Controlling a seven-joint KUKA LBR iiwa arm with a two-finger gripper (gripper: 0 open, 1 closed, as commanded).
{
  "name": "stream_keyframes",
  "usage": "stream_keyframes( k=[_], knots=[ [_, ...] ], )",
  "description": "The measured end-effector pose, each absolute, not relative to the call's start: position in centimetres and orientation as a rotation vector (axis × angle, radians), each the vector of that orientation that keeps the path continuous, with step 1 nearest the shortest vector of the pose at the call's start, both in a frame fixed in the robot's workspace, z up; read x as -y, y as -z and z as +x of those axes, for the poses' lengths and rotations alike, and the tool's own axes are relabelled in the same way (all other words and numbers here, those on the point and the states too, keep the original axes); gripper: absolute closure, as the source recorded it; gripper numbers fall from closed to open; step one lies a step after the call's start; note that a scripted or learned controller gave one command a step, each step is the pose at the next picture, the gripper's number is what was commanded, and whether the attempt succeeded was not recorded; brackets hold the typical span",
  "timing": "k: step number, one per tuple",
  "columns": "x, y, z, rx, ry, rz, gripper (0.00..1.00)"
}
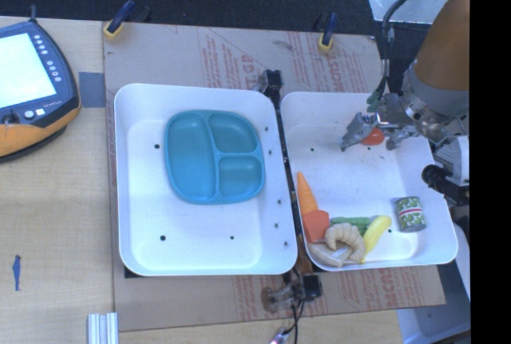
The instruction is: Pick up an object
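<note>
Red object (373, 136) sits clamped between the pincer (372, 135) fingers above the right bin (335, 167).

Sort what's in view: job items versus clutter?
Job:
- claw, at a small red object
- carrot
- yellow piece
- small can
- right bin

Lying about:
- blue divided plate in left bin
- pendant
- clamps
</note>
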State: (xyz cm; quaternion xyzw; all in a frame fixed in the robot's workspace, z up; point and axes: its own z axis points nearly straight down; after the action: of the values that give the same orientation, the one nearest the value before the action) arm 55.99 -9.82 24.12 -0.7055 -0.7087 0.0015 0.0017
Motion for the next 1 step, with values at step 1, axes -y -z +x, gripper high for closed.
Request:
stream_keyframes(
  k=[1],
  knots=[
    [12.65,-9.11,56.31,2.225,-0.007,-2.214,0.00]
  ],
)
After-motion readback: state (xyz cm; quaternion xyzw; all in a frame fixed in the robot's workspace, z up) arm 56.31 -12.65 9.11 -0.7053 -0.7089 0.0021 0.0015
